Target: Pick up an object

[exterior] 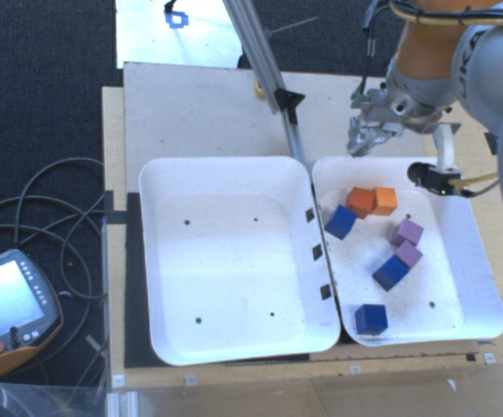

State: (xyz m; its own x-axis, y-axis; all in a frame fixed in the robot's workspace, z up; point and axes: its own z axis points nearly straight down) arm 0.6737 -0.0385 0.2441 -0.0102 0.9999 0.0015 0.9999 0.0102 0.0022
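My gripper [360, 143] hangs above the far rim of the right bin [486, 259], near its back left corner, with nothing visible between its fingers. In the right bin lie two orange blocks [361, 201] [385, 201] side by side at the back. A blue block [340, 222] sits left of them near the divider. Two purple blocks [407, 232] [408, 254] lie in the middle, with a blue block [391, 273] touching the lower one. Another blue block [371, 319] rests near the front rim.
The left bin [234, 259] stands beside the right one. A slanted metal pole [260, 50] crosses the back of the bench. A small black device with cable [429, 176] hangs off the arm at the right bin's back edge. A teach pendant [8, 311] and cables lie at far left.
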